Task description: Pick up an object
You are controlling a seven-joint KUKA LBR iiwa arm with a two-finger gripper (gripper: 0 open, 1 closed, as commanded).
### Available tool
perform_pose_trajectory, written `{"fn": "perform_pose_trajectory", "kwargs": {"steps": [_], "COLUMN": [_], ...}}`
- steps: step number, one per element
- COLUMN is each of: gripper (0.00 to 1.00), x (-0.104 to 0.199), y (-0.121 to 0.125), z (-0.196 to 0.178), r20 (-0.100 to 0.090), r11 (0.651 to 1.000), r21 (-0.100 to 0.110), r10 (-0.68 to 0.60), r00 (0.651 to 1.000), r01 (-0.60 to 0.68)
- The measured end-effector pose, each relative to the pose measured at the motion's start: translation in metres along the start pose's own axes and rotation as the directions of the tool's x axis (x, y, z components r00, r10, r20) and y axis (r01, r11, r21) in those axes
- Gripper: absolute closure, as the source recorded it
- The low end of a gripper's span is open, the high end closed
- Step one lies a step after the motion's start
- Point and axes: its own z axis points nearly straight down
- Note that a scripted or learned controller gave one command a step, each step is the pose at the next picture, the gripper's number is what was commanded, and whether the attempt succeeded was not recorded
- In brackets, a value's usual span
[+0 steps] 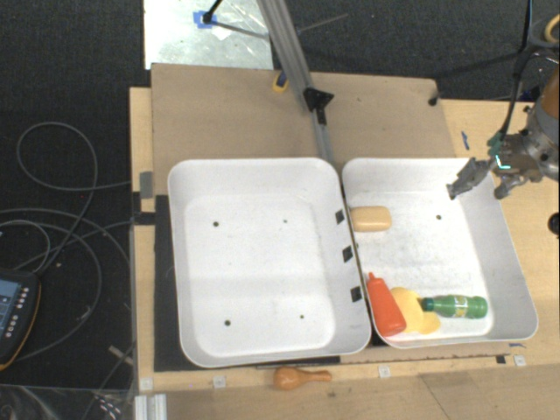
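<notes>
— Looking down from the overhead camera, what do you make out on the table point(385, 116)?

— Two shallow white plastic bins side by side on a brown board. The left bin point(188, 234) shows bare floor with a few small dark dots. The right bin point(499, 243) carries all the objects.

— Which objects?

— A pale tan rounded block, like a small bread roll point(371, 219), lies against the bin's left wall, about halfway down. Near the front left corner lies an orange-red squeeze bottle with a pointed tip point(385, 304), running along the wall. Just beside it, touching, is a soft yellow rounded piece point(413, 310). A green bottle with a yellow-and-white label point(455, 305) lies on its side, its dark cap end against the yellow piece.

— And the arm?

— It reaches in from the right. The two-finger gripper point(478, 180) hangs over the bin's back right corner, well apart from every object. One dark finger juts left over the rim and a second sits further right by the wrist, so the fingers look spread, with nothing between them. A small teal light glows on the gripper body.

— Anything outside the bins?

— An orange-brown pear-shaped wooden piece point(299, 376) lies on the table's front edge, below the left bin. A grey metal pole point(289, 46) slants from the top toward the gap between the bins. Black cables point(61, 226) loop across the dark floor at left, near a handheld control pendant with a lit screen point(16, 309).
</notes>
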Motion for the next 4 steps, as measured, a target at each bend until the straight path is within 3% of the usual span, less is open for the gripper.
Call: {"fn": "perform_pose_trajectory", "kwargs": {"steps": [1, 2, 4], "gripper": [0.0, 0.0, 0.0], "x": [0.0, -0.008, 0.005], "y": [0.001, 0.007, 0.013], "z": [-0.002, 0.052, 0.168], "r20": [0.001, 0.0, -0.001], "r11": [1.0, 1.0, 1.0], "r21": [-0.003, 0.001, 0.002], "r10": [0.0, 0.005, 0.002], "r00": [1.0, 1.0, 1.0], "r01": [0.0, -0.005, -0.002]}}
